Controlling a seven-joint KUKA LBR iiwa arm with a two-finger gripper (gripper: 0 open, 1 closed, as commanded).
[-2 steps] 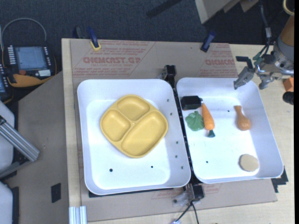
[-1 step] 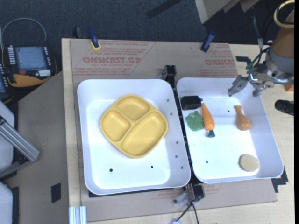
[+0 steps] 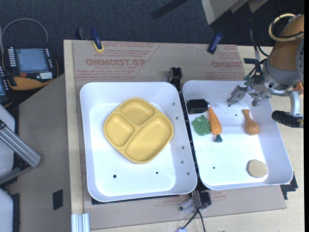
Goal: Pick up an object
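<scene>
The end effector (image 3: 247, 94) is seen at the upper right of the frame, over the far end of the right bin (image 3: 275, 178); its fingers appear spread apart with nothing between them. Candidates lie in that bin: a carrot (image 3: 214, 122) touching a green leafy piece (image 3: 201, 125), a black block (image 3: 196, 105) just above them, a tan drumstick-like piece (image 3: 250, 123) at centre right, and a round cookie (image 3: 257, 168) at lower right. The drumstick-like piece is judged nearest and standing apart; a descent centred across its narrow neck would be advised, with closure only once both fingers straddle it.
</scene>
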